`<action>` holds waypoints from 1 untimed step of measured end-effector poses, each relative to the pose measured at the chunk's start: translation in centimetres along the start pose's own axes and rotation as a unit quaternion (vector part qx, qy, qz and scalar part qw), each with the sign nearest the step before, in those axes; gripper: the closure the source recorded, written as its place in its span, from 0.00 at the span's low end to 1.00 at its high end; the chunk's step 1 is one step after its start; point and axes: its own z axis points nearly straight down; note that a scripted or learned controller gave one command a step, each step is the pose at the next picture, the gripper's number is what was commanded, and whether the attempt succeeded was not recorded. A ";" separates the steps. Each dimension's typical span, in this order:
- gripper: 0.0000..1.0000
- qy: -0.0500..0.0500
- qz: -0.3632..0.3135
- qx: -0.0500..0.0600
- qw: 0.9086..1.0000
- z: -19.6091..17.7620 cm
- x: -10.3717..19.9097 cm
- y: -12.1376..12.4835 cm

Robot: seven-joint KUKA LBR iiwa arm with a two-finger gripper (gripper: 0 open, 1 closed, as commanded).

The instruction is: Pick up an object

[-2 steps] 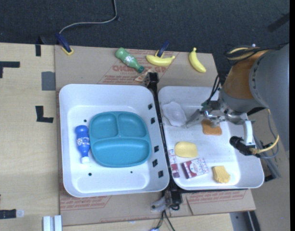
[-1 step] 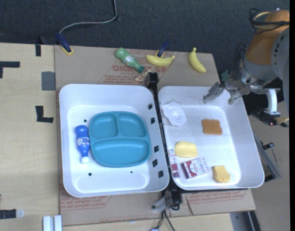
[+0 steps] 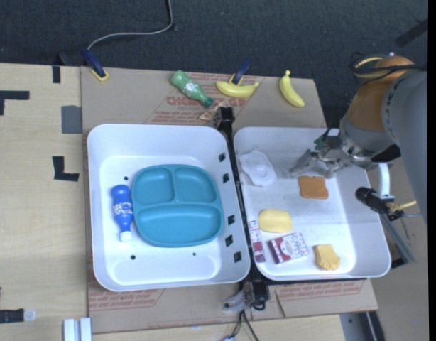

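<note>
The grey arm with its orange band (image 3: 378, 66) reaches in from the right, and its end effector (image 3: 310, 163) hangs low over the far part of the right-hand shallow white bin (image 3: 360, 258). Its two thin metal fingers (image 3: 301, 166) are spread apart in a released stance with nothing between them.

Just on the near side of the end effector, almost under its tips, lies a flat square orange-brown slice of toy toast (image 3: 313, 187). To the left of the end effector rests a crumpled clear plastic piece (image 3: 257, 168), near the bin's left wall. Nearer still lie a rounded yellow soft lump (image 3: 275, 220), a small red and white carton lying flat (image 3: 282, 248), and a small yellow spongy block (image 3: 327, 256) in the near right corner.

The left-hand white bin (image 3: 104, 155) holds a turquoise divided plastic plate (image 3: 177, 204) with a small blue bottle with a white cap (image 3: 121, 212) lying just beside its left edge.

On the tabletop (image 3: 33, 190) beyond the bins lie a green toy bottle (image 3: 190, 88) and two yellow toy bananas (image 3: 236, 88) (image 3: 291, 91).
</note>
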 end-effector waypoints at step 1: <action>0.00 -0.001 0.000 -0.003 1.000 0.5 3.3 -3.6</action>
